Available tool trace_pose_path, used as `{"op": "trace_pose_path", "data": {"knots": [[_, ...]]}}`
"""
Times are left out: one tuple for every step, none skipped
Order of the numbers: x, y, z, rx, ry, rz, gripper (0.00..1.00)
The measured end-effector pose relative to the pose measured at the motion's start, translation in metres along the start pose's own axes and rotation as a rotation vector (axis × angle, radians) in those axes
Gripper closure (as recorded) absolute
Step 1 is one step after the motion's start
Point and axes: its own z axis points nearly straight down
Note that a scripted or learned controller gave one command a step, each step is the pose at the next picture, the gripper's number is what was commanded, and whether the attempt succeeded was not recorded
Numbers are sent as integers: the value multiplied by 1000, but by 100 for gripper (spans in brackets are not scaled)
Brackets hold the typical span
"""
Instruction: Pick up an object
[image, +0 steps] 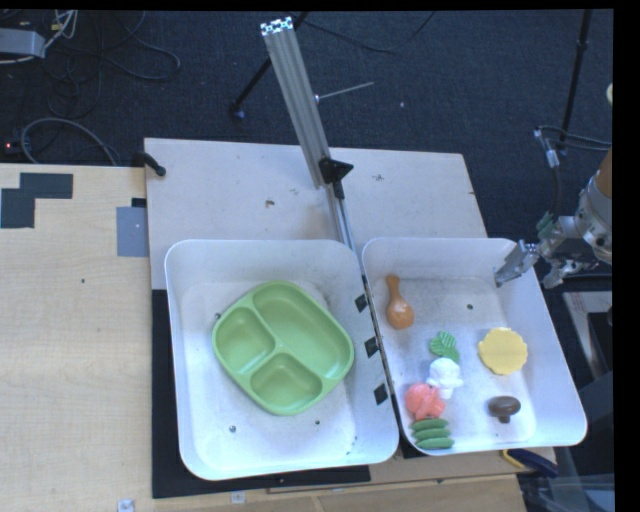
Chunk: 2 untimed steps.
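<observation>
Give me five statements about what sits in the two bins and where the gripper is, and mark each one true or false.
1. The green plate lies in the left bin. True.
2. The yellow disc lies in the left bin. False: it lies in the right bin, near its right side.
3. The gripper is at the far right corner of the right bin. True.
4. The gripper holds the brown mushroom. False: the mushroom rests on the bin floor, apart from the gripper.
5. The wooden spoon lies in the right bin, near the divide between the bins. True.
</observation>
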Motion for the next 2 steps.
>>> {"op": "trace_pose_path", "data": {"knots": [[0,0,0,0,0,-2,0],[3,-7,46,4,1,2,0]]}}
